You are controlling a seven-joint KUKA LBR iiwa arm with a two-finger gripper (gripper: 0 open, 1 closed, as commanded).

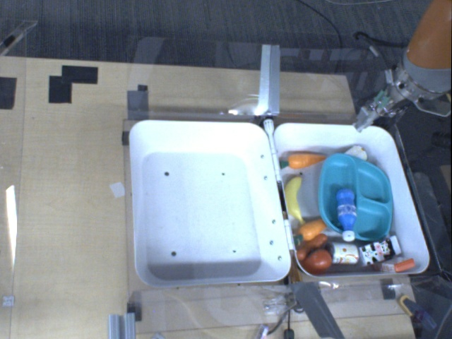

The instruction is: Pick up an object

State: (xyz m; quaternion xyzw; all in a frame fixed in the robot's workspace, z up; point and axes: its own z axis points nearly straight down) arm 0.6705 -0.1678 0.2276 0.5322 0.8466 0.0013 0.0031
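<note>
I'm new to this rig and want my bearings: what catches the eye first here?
First, the teal divided plate in the right bin, with a small blue bottle lying on it. Around it sit a carrot, a banana and a red fruit. The gripper is above that bin's far right corner.

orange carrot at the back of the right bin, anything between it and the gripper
Nothing visible does. The gripper hangs above the right white bin's far rim, and the orange plastic carrot lies uncovered beside the blue divided plate.
</note>
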